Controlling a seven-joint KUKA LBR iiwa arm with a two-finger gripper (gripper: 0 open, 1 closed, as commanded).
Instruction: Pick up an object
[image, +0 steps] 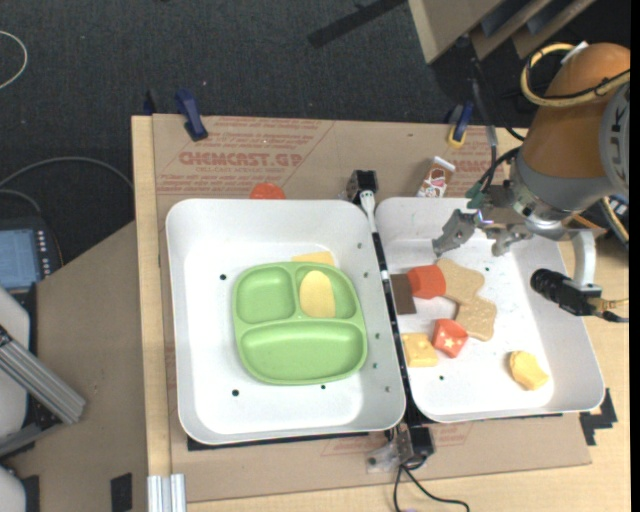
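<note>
My gripper hangs over the far part of the right bin, open, with nothing between its fingers. Just in front of it lie an orange-red block, a brown block and two tan bread-like slices. Nearer the front are a red cube, a yellow wedge and a yellow lump. All of them rest on the bin floor.
The left bin holds a green divided plate with a yellow piece in one compartment and another yellow piece behind it. A small carton stands on the bench beyond the right bin. A black part hangs by the arm at right.
</note>
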